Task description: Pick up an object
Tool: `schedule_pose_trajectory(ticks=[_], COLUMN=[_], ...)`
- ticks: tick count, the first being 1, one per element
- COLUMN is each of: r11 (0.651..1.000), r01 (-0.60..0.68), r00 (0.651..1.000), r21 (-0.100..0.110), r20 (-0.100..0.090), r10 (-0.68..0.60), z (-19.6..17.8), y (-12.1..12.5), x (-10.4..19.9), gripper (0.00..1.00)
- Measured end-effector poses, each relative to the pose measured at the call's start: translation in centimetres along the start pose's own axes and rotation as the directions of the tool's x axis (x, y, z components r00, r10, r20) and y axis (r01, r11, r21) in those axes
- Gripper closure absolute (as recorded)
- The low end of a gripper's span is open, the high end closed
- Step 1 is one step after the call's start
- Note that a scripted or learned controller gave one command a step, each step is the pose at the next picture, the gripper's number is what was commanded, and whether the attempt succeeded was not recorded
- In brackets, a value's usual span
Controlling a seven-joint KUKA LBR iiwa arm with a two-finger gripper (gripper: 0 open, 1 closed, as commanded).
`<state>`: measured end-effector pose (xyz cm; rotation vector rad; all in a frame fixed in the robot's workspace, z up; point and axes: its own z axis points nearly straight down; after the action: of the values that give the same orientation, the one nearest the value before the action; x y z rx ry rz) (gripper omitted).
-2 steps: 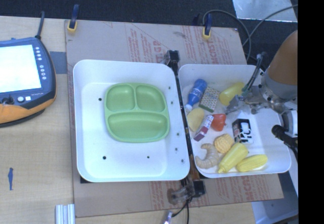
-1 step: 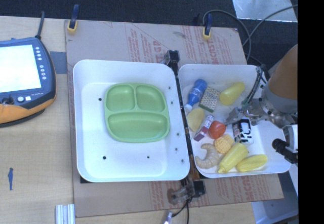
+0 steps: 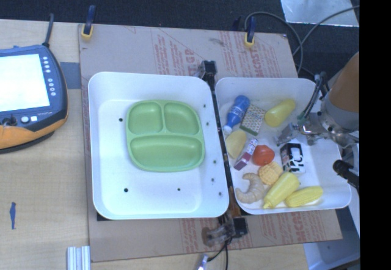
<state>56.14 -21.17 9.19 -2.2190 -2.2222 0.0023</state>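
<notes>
Low over the right-hand shallow white bin (image 3: 317, 87), toward its right side: the grey arm's two-finger gripper (image 3: 292, 134); cannot tell from this slanted view whether released or clenched, and nothing visibly held. Just below it, lying on the bin floor, apart from the gripper as far as can be judged: a small black-and-white printed box (image 3: 292, 157), the likeliest pick. Looks light and fairly stiff, probably card or thin plastic, with flat faces that should give good purchase; best taken across the narrower pair of sides, square on, to avoid twisting it out. Close by on its left: a round red tomato-like toy (image 3: 263, 155) and an orange waffle-patterned piece (image 3: 269, 172), both likely hollow plastic, light, smooth and prone to roll or squirt away under a pinch. Further down, a yellow plastic corn cob (image 3: 281, 188), tapered, so better gripped mid-length. Near the bin's far wall, a yellow lemon-shaped toy (image 3: 280, 112) and a blue bottle (image 3: 237, 111), rounded and slippery by the look of them. In the left-hand white bin (image 3: 98, 140), only a green divided plastic plate (image 3: 165, 135), flat and awkward to lift from above.
</notes>
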Motion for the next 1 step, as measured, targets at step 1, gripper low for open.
schedule_pose_trajectory(ticks=[1], r11=[1.0], r01=[0.0], r00=[1.0], r21=[0.0], r20=[0.0], r10=[0.0], z=[-1.04], y=[0.02], x=[-0.05], gripper=[1.0])
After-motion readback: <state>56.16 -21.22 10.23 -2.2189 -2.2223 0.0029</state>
